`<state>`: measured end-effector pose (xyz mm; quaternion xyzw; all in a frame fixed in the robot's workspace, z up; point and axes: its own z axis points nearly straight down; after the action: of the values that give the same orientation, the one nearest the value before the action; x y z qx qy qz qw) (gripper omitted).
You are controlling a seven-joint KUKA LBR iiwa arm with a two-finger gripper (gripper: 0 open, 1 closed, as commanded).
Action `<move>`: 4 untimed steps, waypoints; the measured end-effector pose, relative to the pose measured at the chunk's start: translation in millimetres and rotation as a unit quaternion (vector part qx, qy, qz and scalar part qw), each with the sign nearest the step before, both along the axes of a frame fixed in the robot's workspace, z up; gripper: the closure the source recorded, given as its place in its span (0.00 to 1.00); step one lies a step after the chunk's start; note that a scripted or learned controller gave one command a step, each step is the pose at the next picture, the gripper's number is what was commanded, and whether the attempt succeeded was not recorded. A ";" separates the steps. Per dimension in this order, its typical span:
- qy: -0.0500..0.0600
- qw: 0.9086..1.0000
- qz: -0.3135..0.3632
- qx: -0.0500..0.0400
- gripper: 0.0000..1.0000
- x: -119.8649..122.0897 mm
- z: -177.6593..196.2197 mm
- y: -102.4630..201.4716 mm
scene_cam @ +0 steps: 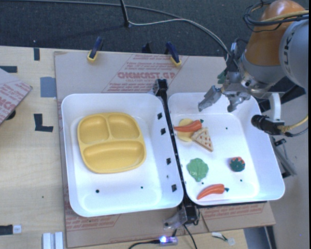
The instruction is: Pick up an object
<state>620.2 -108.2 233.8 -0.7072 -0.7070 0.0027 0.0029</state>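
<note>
— What lies nearest the camera?

— A red chili pepper (pixel 211 191) at the front edge of the right bin (pixel 264 165). Just behind it sit a green broccoli piece (pixel 197 168) and, to its right, a small red-and-green fruit (pixel 237 164).

— And further back?

— A pizza slice (pixel 203 139) touching a second red pepper (pixel 188 126) that lies over a yellow piece.

— The gripper (pixel 221 101)?

— It hangs over the bin's far edge, fingers (pixel 206 100) spread wide, nothing between them.

— Beyond that?

— The left bin (pixel 72 154) holds a yellow divided plate (pixel 111 141); both bins rest on cardboard (pixel 135 74) on the tabletop (pixel 20 165).
</note>
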 end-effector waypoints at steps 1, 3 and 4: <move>-0.004 1.000 0.000 0.000 0.00 1.4 4.3 0.1; -0.001 1.000 0.000 0.000 0.00 -5.4 -119.0 4.4; -0.003 1.000 0.001 0.000 0.00 -5.5 -150.0 4.8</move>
<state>614.8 -103.5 83.8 -0.7068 -0.7074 0.0004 0.0002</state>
